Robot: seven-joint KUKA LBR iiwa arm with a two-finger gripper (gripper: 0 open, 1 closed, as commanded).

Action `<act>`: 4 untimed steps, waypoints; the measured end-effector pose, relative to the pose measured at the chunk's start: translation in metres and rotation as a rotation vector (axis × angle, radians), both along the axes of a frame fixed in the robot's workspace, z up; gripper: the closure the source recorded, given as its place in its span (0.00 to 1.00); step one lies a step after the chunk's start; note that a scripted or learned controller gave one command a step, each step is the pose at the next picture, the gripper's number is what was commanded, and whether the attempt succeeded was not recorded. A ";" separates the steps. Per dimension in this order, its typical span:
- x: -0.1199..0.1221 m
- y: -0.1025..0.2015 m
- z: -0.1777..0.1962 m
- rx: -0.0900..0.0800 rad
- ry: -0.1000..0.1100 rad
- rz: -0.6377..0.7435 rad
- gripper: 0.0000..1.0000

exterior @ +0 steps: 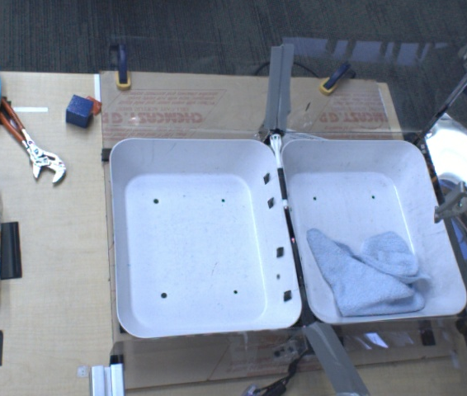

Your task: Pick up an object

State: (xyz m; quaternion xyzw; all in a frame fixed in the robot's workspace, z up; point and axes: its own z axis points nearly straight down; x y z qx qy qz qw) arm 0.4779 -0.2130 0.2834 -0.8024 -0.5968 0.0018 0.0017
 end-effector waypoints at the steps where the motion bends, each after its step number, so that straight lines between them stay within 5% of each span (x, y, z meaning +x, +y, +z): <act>1: 0.000 0.002 -0.058 0.002 -0.001 0.323 0.00; 2: -0.001 -0.009 -0.106 0.001 0.000 0.004 0.00; 3: -0.001 0.016 -0.176 0.001 0.000 -0.061 0.00; 4: 0.092 0.031 -0.193 -0.001 -0.002 -0.079 0.00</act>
